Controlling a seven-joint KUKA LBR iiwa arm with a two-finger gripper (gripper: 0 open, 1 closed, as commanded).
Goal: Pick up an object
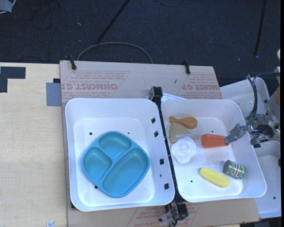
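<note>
Gripper (237, 132) at right bin's (248, 186) right edge, touching orange plastic carrot (213, 140); jaw state unclear. Risk: nudges carrot leftward instead of pinching it.

Single fixed cam above the surface (28, 150), angled down, both white bins (146, 109) in frame, arm side right.

Arm (274, 98) cut off at right edge; only wrist parts and cables show. Gripper (236, 133) small and dark over right bin (248, 126) wall; finger spacing unreadable. Tan card (174, 132) partly under white lump (183, 150). Can (234, 169) label too small to read. Clamp (173, 215) cut by bottom edge.
</note>
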